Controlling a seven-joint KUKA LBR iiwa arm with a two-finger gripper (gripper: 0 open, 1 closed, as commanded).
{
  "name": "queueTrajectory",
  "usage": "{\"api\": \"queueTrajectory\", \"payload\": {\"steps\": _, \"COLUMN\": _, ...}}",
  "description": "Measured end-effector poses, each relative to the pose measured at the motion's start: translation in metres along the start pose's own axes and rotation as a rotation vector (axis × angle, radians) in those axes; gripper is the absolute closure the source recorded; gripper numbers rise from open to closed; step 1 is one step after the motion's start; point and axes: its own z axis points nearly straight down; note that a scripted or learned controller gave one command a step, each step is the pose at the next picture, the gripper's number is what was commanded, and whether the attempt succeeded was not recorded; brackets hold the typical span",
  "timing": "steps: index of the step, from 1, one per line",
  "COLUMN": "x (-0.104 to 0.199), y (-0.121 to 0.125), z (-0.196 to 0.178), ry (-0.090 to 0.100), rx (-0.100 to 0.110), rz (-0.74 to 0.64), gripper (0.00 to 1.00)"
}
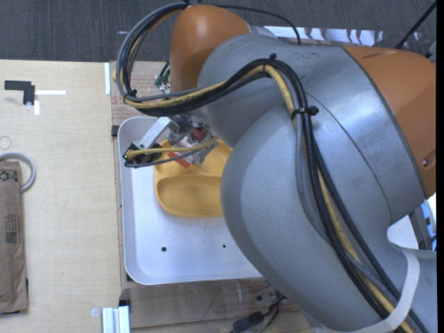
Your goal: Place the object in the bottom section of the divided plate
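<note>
Camera view puts the gripper (182,143) low over the white bin (142,255), at the 12 o'clock rim of the yellow divided plate (187,198). Clutter of metal, wire and a dark bracket hides the tip, so I cannot tell how wide it stands or whether it holds anything. A small reddish piece (181,160) sits just at 6 o'clock of the gripper, touching or just above the plate's upper rim. It is too small to tell whether it is the task's object or tool hardware. The plate lies in the bin's upper half. Its 3 o'clock side is covered by the arm, no dividers are visible on the exposed part, and the section cannot be told. At 6 o'clock of the plate the bin floor is bare white with two small dark dots (164,248). A black-and-yellow cable bundle (208,92) loops from 10 o'clock of the gripper and runs down over the arm. The orange band (201,30) sits at 12 o'clock of the gripper. The grey arm (312,186) takes the whole 3 to 5 o'clock side. At 9 o'clock of the bin is the pale wooden bench (62,186), with a brown paper bag (10,241) at its far edge and a black marker (19,87) at 10 o'clock.
</note>
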Motion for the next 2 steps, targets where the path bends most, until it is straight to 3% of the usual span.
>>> {"api": "queueTrajectory", "payload": {"steps": 1, "x": 0.01, "y": 0.009, "z": -0.1, "ry": 0.002, "rx": 0.0, "rz": 0.267, "gripper": 1.0}}
{"api": "queueTrajectory", "payload": {"steps": 2, "x": 0.013, "y": 0.011, "z": -0.038, "ry": 0.001, "rx": 0.001, "rz": 0.371, "gripper": 1.0}}
